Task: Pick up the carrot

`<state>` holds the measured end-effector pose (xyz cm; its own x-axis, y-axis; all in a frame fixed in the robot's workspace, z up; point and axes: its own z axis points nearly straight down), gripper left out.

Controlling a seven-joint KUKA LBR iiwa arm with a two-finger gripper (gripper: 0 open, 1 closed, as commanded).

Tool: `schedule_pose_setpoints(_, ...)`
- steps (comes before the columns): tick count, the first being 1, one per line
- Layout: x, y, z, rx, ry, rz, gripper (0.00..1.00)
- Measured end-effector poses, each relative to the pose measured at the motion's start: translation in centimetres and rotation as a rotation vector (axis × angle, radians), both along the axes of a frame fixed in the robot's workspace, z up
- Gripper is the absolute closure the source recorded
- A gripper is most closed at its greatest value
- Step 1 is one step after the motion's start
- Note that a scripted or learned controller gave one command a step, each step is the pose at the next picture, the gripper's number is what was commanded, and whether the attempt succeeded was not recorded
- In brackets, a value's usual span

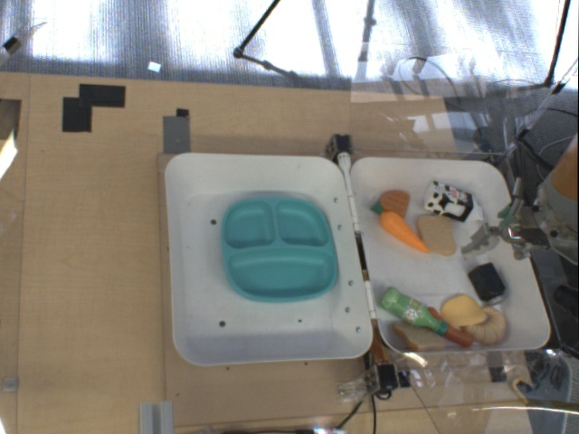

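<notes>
Carrot lies slantwise in the upper left part of the right bin, leaf end toward the divider, just below a brown piece and beside a tan slab, with a cow-patterned carton above, a black block to the right, and a green bottle and bread items lower down. The jaws sit over that bin's right side, apart from the carrot, spread open with nothing between them. The left bin on the worktop holds a teal tray.
</notes>
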<state>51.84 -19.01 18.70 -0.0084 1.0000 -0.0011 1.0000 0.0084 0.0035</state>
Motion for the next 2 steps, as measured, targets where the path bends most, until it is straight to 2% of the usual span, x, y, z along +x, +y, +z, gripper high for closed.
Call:
schedule_pose_setpoints(1, 2.8, 7.4, -9.8, 0.000, -0.009, -0.158, 0.00)
schedule_pose_setpoints(2, 3.2, 7.6, -8.6, 0.002, -0.018, -0.154, 1.00)
